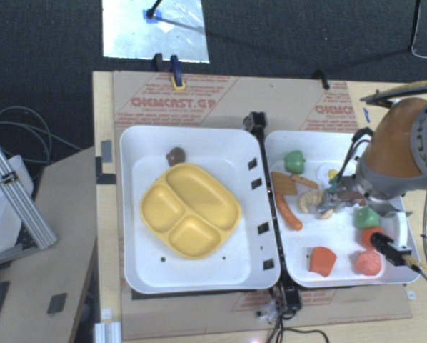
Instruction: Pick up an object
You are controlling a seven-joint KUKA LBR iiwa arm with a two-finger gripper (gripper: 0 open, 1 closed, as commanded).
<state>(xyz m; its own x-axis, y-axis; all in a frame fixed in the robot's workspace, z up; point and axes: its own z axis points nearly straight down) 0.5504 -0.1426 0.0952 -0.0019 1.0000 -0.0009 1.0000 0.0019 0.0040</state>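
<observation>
step: reaching in, gripper (330, 204) low in the right bin (285, 266), centre-right of frame | jaws: can't tell if open or closed | target: likely the tan toy (310, 199) just beside it | next: close, then lift straight up
</observation>
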